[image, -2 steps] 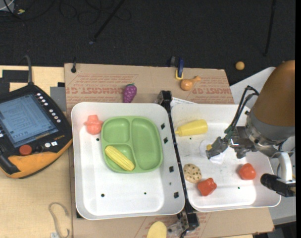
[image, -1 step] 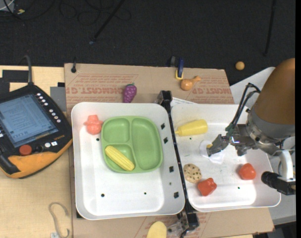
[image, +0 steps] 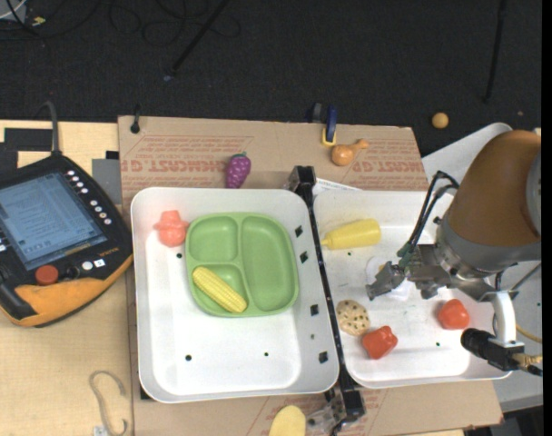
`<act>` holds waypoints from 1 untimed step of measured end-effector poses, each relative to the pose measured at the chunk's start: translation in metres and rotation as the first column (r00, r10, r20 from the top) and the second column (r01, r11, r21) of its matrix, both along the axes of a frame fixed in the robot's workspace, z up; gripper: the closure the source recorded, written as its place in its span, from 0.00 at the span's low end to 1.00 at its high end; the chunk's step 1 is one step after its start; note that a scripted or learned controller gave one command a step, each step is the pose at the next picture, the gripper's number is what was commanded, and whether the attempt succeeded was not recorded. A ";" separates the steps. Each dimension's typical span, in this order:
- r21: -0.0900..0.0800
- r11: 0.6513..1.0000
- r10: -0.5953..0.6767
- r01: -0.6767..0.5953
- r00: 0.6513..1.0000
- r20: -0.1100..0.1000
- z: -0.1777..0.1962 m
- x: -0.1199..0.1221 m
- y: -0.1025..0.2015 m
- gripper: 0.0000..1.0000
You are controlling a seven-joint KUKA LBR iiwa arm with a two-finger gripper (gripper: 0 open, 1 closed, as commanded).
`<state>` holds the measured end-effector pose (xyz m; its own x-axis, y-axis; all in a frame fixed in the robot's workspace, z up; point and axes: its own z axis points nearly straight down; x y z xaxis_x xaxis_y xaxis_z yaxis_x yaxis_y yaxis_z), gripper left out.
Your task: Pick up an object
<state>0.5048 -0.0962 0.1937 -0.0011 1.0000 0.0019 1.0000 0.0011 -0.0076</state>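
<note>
Corn cob (image: 220, 290) on divided plate (image: 267, 271) in left bin (image: 167, 361); cookie (image: 352, 316) in right bin (image: 421, 371).

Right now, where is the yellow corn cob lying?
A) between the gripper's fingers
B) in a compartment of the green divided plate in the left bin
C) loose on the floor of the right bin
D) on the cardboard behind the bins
B: the corn cob lies in the lower-left compartment of the green plate, which sits in the left bin, away from the gripper over the right bin.
</note>
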 end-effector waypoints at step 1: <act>0.000 1.000 0.000 0.000 1.000 0.000 -0.044 0.002 0.000 0.00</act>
